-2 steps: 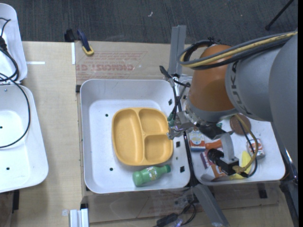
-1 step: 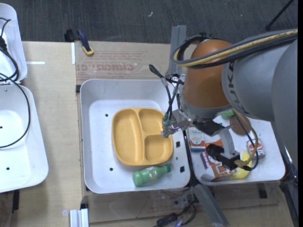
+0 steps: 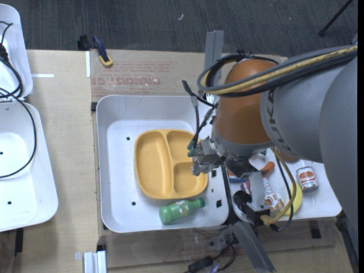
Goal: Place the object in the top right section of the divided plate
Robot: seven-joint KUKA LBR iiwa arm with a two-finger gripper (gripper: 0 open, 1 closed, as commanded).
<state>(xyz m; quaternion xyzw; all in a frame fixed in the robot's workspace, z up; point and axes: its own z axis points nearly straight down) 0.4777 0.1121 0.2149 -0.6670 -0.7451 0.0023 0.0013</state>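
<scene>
A yellow divided plate (image 3: 162, 164) lies in the left white bin (image 3: 114, 169), with one long section on its left and two smaller ones on its right. My gripper (image 3: 200, 165) hangs over the plate's right edge, at the lower right section; the arm's wrist covers much of it. A green bottle (image 3: 179, 210) lies on its side just below the plate, near the bin's front wall.
The right bin (image 3: 318, 206) holds a small can (image 3: 307, 178), a yellow banana-like thing (image 3: 294, 201), an orange item (image 3: 267, 168) and a packet (image 3: 272, 197). My arm's grey and orange bulk covers most of that bin. Cables run beside the wrist.
</scene>
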